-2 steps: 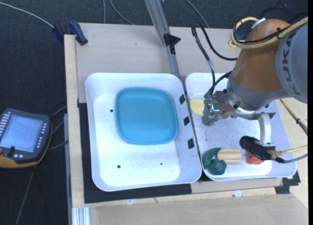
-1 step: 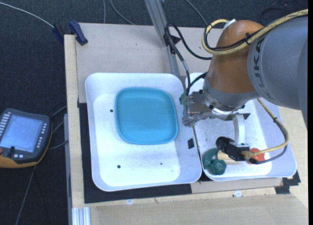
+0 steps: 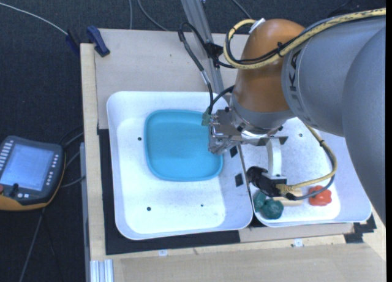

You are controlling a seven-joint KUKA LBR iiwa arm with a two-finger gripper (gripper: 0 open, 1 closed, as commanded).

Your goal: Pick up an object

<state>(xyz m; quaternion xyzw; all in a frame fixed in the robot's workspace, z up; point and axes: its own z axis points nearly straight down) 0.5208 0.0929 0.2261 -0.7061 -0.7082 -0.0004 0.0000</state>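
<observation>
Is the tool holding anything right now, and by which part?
Cannot be told. The tool sits at the right edge of the blue tray, and the view shows nothing clearly between its tips.

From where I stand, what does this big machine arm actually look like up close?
The arm is a thick, rounded grey tube with a glossy orange band near its end. Yellow and black cables loop around the band. Below it sits a small metal tool with white parts.

a blue plate sits left of the pincer. right and below it lie a green ball and a red thing. bins are white.
</observation>
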